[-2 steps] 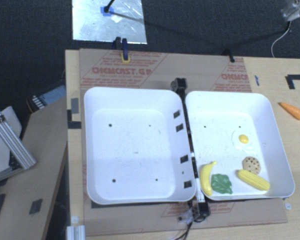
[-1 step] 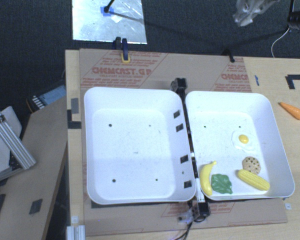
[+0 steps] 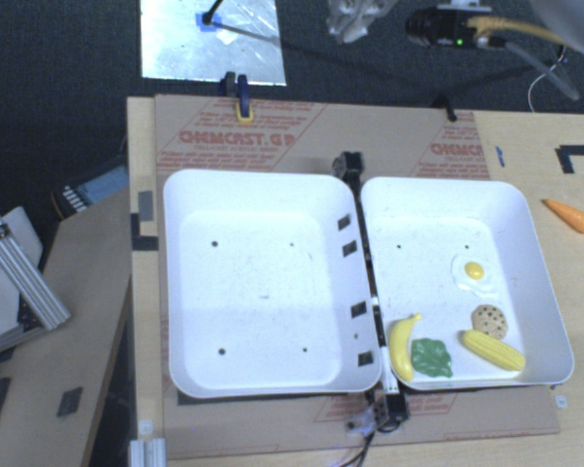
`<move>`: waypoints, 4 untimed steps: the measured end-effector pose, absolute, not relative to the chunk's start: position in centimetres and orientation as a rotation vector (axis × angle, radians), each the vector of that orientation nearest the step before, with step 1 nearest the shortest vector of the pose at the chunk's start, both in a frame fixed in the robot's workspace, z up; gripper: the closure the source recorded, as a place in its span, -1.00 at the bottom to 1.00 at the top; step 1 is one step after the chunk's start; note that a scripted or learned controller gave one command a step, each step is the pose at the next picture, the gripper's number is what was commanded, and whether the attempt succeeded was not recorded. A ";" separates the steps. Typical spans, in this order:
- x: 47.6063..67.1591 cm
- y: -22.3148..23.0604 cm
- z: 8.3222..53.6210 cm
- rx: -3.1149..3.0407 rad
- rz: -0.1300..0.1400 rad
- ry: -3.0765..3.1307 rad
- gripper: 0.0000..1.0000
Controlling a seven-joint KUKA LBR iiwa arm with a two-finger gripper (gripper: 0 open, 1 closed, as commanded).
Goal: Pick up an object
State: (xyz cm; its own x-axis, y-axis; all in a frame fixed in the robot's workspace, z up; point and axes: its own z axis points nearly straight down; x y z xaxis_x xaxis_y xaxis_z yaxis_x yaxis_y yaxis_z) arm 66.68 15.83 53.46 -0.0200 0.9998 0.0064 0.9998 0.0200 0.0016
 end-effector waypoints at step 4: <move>66.7 21.8 7.6 -2.221 0.007 -2.220 1.00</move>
